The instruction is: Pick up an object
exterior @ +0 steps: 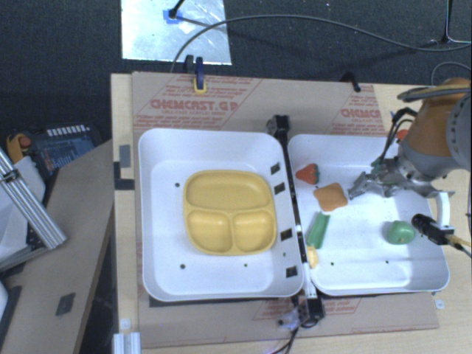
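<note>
Objects for picking scattered in the right white bin (420,275): an orange-and-red strawberry-like piece (307,173) near the bin's upper left, a tan toast-shaped slab (330,196) just below it, a green stick (318,229) lying tilted beneath that, a small yellow bit (312,257) at the left wall, and a round green fruit (400,231) farther right. Grey arm with orange band (435,135) reaching in from the right, ending in the gripper (358,189) low over the bin floor, just right of the tan slab and close to touching it. Cannot tell how far apart the gripper's tips stand; nothing visibly held between them. Left white bin (158,157) carrying a yellow three-compartment tray (227,211) at its centre. Both bins side by side on a cardboard-covered worktop (221,102) printed with red lettering.
</note>
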`<state>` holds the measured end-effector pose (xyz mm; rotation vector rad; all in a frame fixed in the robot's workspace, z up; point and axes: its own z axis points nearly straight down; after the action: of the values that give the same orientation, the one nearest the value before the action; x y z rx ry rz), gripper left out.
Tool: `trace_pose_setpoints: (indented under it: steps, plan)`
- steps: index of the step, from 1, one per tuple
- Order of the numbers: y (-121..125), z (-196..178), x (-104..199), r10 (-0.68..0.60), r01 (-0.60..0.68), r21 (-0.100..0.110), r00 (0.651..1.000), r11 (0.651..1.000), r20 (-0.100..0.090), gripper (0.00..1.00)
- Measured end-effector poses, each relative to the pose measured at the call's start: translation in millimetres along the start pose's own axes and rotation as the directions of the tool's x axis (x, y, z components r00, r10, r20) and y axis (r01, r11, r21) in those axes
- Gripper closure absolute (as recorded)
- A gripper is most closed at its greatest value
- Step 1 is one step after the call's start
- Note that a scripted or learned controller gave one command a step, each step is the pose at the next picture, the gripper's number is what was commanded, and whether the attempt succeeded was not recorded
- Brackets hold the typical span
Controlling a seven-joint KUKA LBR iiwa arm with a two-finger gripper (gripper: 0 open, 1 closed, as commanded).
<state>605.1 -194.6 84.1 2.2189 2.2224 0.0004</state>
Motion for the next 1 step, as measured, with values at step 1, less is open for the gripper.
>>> trace_pose_setpoints:
  steps: [1]
  plan:
    - [1.3, -12.2, -0.4, 0.000, 0.000, -0.004, 1.000, 1.000, 0.002, 1.00]
